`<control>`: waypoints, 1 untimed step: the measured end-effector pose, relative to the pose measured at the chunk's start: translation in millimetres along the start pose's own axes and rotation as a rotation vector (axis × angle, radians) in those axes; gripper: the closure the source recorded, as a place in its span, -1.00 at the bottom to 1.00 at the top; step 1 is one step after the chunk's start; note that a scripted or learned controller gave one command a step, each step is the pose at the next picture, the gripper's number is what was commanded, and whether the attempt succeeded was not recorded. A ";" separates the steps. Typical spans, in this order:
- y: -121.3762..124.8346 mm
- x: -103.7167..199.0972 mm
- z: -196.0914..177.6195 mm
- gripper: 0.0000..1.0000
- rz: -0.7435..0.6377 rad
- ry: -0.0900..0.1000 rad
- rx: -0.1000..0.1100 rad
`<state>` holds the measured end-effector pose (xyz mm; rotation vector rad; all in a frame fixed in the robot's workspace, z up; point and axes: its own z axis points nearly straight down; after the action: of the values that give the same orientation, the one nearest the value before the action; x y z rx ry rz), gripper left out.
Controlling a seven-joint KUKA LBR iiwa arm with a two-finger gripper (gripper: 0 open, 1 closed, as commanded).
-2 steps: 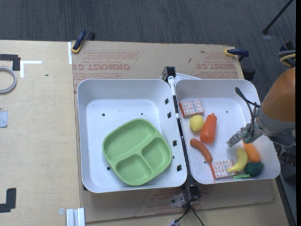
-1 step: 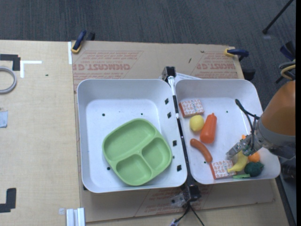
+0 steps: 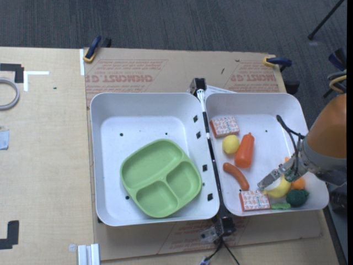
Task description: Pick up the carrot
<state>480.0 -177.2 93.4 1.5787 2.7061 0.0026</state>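
The metal claw (image 3: 274,181), state unclear, sits low at the right white bin's (image 3: 259,106) five o'clock, seeking the small orange carrot (image 3: 298,181).

green divided plate (image 3: 160,178) in left bin (image 3: 105,148), toy foods in right bin (image 3: 265,106), fingers (image 3: 268,181) low

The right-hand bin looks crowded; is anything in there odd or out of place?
Nothing looks spilled or broken. The food is loosely scattered in the right bin. The hand sits low in its front right corner, over a yellow item, while the carrot lies apart, mid-bin beside a lemon.
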 end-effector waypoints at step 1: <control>27.0 -32.2 -104.4 -1.00 -0.025 0.004 0.004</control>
<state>518.4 -191.6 198.1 1.5474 2.7300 0.0005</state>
